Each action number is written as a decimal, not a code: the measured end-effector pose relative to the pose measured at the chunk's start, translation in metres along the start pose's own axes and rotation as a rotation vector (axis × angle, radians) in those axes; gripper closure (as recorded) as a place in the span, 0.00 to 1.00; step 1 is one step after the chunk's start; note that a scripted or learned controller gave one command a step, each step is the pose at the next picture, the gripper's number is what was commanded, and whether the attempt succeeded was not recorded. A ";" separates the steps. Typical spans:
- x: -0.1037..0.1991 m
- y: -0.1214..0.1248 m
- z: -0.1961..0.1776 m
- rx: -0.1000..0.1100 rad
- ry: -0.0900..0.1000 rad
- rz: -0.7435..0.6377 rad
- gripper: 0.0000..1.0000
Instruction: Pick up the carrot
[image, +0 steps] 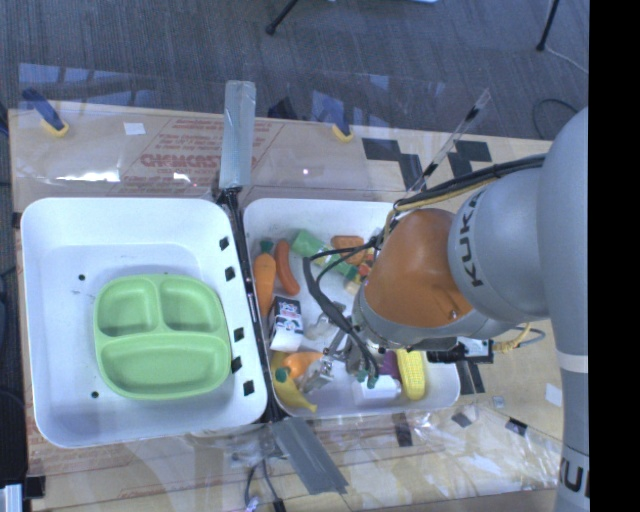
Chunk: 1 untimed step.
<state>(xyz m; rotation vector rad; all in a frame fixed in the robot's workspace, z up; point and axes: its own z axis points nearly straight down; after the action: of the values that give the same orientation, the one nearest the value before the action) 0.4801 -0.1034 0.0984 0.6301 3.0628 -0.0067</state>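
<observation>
Two bins on table; carrot (264, 281) lying along right bin's (330, 207) left wall, untouched. Fingers (335, 365) low among toys near banana (290, 392), well short of carrot; grip state unclear.

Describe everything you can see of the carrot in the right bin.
The carrot is a smooth orange piece that looks like plastic toy food, thick at the top and narrowing downward. It lies flat and lengthwise along the left wall of the right bin, near the divider between the bins. A reddish sausage-like piece lies just to its right, close or touching. Its lower end nears a small printed box. The gripper is lower in the bin, apart from it.
</observation>
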 end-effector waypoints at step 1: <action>-0.010 0.008 0.005 0.009 0.007 0.231 0.00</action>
<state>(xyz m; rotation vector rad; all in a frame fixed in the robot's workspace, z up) 0.4922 -0.0999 0.0934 0.9817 2.9771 -0.0157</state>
